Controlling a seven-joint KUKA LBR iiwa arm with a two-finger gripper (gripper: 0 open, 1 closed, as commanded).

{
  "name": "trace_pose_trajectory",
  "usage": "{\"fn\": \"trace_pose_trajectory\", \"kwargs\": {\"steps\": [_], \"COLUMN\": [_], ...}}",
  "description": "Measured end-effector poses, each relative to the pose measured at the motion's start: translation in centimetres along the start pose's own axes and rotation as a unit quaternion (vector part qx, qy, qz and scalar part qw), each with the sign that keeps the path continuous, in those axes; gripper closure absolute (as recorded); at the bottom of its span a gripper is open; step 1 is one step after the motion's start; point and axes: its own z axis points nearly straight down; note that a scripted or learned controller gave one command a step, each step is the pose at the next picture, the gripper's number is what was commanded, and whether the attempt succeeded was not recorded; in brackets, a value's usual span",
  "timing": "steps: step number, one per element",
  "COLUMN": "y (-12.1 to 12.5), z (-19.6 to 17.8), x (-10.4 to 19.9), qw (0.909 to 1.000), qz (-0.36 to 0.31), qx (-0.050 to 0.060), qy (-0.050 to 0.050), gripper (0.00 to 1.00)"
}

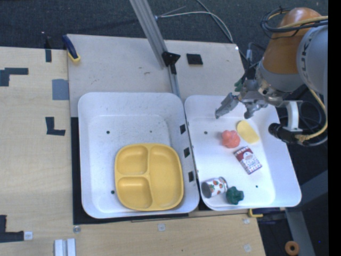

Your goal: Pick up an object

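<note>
In the right bin (277, 193) lie a pink-red lump (230, 138), a pale yellow oval piece (248, 132), a small red and white packet (248, 160), a small can with a red and white label (214, 187) and a dark green piece (234, 196). My gripper (235, 110) hangs over the far part of that bin, a little above and behind the pink lump and the yellow piece. Its two fingers (224, 107) are spread apart with nothing between them.
The left bin (96, 116) holds a yellow divided plate (148, 176) at its near side. A slanted metal post (152, 28) rises behind the bins. Cables run behind the arm at the right, and a blue and yellow clamp (71, 48) sits at the bench's far left.
</note>
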Motion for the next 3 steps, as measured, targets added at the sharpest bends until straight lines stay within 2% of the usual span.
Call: {"fn": "trace_pose_trajectory", "kwargs": {"steps": [1, 3], "y": [-0.5, 0.2], "z": [4.4, 13.3], "x": [0.2, 0.8], "qw": [1.0, 1.0], "qz": [0.0, 0.0], "qx": [0.001, -0.001], "qy": [0.0, -0.001], "gripper": [0.0, 0.0]}}
